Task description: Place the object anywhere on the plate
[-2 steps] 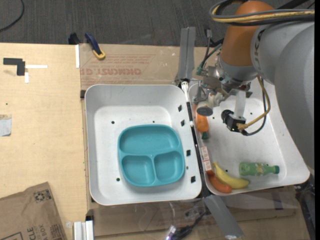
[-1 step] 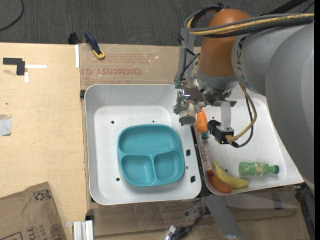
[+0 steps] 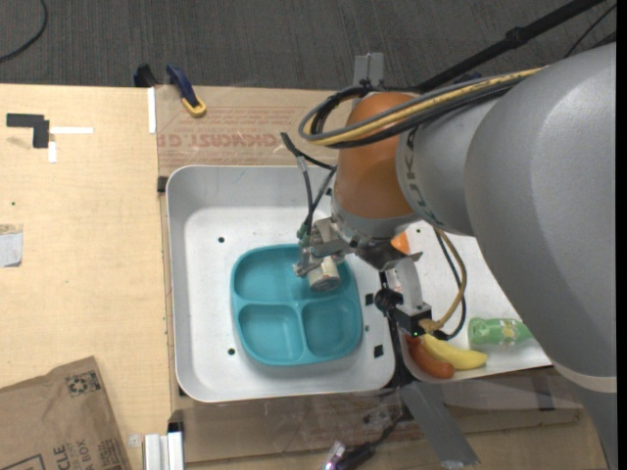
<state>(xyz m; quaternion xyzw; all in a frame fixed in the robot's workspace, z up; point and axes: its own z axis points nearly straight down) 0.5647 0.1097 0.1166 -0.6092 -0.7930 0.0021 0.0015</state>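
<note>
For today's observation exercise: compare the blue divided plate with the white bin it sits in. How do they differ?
The plate is teal blue; the bin is white. The plate is smaller and lies wholly inside the bin. The plate is split into three compartments, while the bin has one open floor. Both are shallow, with rounded corners and raised rims.

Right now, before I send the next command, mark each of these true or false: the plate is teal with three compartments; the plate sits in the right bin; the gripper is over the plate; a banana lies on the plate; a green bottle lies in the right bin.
1. The plate is teal with three compartments. True.
2. It sits in the right bin. False: it lies in the left bin.
3. The gripper is over the plate. True, above its upper right part.
4. A banana lies on the plate. False: the banana lies in the right bin.
5. A green bottle lies in the right bin. True.
</note>
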